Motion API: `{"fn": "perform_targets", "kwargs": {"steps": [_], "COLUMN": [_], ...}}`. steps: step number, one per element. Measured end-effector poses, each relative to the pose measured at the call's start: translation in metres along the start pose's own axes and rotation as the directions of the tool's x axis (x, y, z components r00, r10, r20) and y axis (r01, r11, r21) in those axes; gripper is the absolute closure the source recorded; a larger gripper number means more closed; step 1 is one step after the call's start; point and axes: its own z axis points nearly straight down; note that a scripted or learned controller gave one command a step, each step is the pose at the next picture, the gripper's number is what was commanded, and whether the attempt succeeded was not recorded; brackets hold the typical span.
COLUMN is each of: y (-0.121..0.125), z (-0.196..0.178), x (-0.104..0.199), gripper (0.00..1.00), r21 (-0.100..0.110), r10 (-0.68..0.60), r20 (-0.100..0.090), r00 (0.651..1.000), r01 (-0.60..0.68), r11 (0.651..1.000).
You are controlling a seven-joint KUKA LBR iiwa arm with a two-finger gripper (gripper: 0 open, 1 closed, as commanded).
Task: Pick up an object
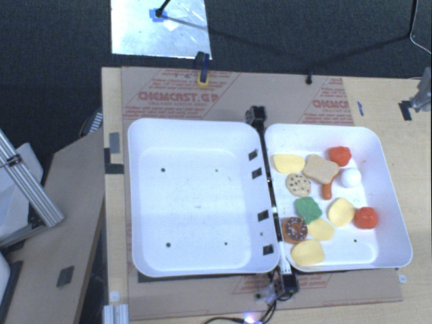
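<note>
The right bin [388,181] holds several toy foods. Along its left side lie a yellow piece [288,163], a speckled cookie [297,183], a green piece [308,208] and a chocolate donut [294,229]. A slice of toast [320,169] sits near the top, with a red tomato [340,155] and a white egg [350,177] to its right. An orange stick [327,190] lies under the toast. Lower down are a yellow lemon [341,212], another red piece [365,217] and two more yellow pieces [320,230] [307,252].
The left bin [138,181] adjoins the right one along a black hinged divider [264,181]. Both rest on a cardboard sheet [175,93] on the bench. A small grey part [422,94] pokes in at the right edge. A shiny plate [160,17] lies beyond the bench.
</note>
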Motion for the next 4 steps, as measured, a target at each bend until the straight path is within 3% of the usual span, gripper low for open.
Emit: {"fn": "perform_targets", "kwargs": {"steps": [1, 2, 3, 4], "y": [-0.027, -0.026, 0.044, 0.093], "z": [0.0, 0.227, 0.075, -0.005], "x": [-0.057, -0.05, -0.046, -0.07], "gripper": [1.0, 1.0, 1.0, 1.0], "r21": [0.0, 0.015, -0.018, -0.011], "r10": [-0.003, -0.008, -0.015, -0.012], "r20": [0.0, -0.006, 0.003, 0.003], "r00": [1.0, 1.0, 1.0, 1.0], "r01": [0.003, 0.008, 0.015, 0.012], "r11": [1.0, 1.0, 1.0, 1.0]}}
